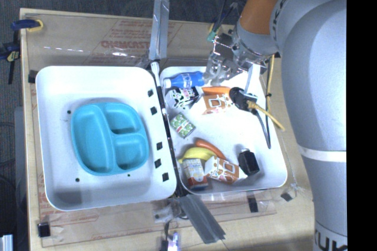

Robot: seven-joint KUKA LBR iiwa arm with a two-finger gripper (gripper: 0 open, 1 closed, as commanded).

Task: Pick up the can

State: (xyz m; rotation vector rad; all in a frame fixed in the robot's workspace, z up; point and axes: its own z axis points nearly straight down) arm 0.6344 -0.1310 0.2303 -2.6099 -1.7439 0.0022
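Note:
The can (194, 172), small with a red and white label, stands near the front edge of the right bin (277, 157). It is wedged between a yellow banana (196, 154) and an orange and white box (224, 170). My gripper (218, 70) hangs over the far end of that bin, just right of a blue bottle (186, 79) and above an orange and white carton (215, 102). It is far from the can, with nothing seen in its grasp.
The right bin also holds a black and white patterned pack (184, 97), a green packet (182, 125), an orange carrot (210, 147) and a black block (248, 162). The left bin (53, 126) holds a blue divided tray (110, 137).

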